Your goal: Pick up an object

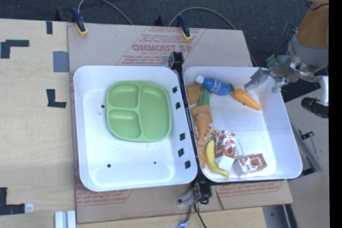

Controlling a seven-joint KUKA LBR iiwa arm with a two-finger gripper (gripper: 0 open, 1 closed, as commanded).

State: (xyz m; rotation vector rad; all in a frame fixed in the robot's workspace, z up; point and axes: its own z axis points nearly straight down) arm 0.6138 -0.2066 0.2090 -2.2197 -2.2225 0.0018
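Arm poised over the right bin, nothing picked yet.

The carrot (248, 99) lies near the right bin's (278, 131) far edge, just beside the blue bottle (215, 85); a banana (211, 156) and small cartons (250, 163) sit toward the near edge. The gripper (267, 79) hangs over the far right corner, above the carrot, its fingers spread apart with nothing between them, likely lining up a grasp. The left bin (91, 115) holds a green divided plate (139, 111).
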